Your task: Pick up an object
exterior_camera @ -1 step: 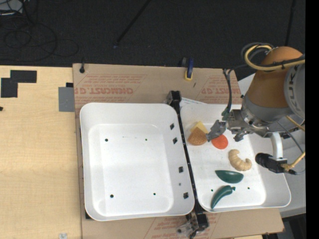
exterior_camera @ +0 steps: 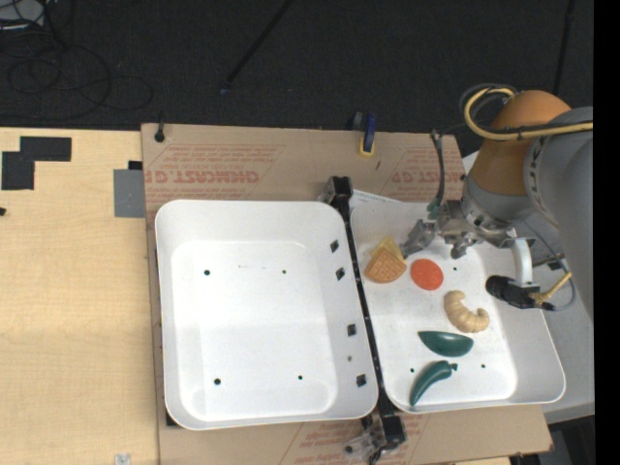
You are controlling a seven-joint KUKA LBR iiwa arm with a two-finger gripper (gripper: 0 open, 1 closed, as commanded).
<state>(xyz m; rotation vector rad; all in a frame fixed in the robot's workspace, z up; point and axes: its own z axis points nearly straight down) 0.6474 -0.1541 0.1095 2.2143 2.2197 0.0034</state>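
Pincer: above right bin, near tomato; open or closed, cannot tell.
Croissant: beside tomato.

The arm comes in from the right side of the scene, its grey body bulking at the right edge with the orange band rounded on top at the far right. From there the wrist slants down and to the left, ending in the gripper, which sits low toward the far part of the scene, left of the arm's grey body. The metal parts at its tip spread out left and right, too small and tangled to read their state.
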